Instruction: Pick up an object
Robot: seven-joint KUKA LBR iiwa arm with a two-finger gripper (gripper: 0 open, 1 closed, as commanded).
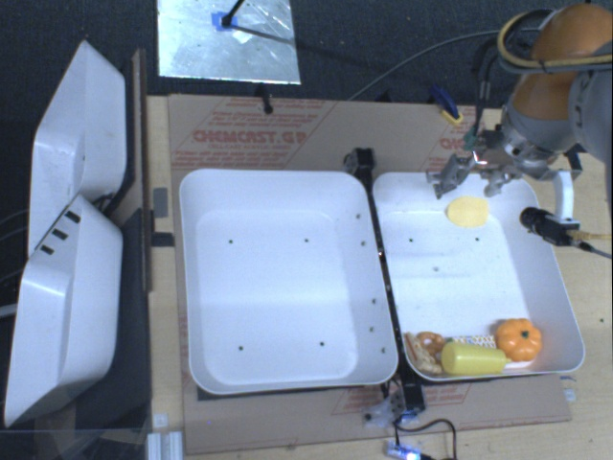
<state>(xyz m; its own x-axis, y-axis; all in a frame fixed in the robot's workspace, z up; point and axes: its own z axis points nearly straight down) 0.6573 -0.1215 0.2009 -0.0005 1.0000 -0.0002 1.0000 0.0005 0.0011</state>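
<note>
A flat, pale yellow round piece (468, 212) lies at the far end of the right bin (450, 281). My gripper (468, 182) hovers just beyond and above it, open, its two grey fingers spread apart with nothing between them. In the bin's near corner lie an orange pumpkin-shaped toy (518, 338), a yellow cylinder (472, 358) and a brownish pretzel-like item (426, 347), far from the gripper.
The left bin (278, 276) sits alongside, separated by a black divider clamp (360, 160). A black fitting with a cable (542, 224) overhangs the right bin's right rim. White covers (67, 257) stand at the far left, and a metal sheet (227, 25) lies behind the bench.
</note>
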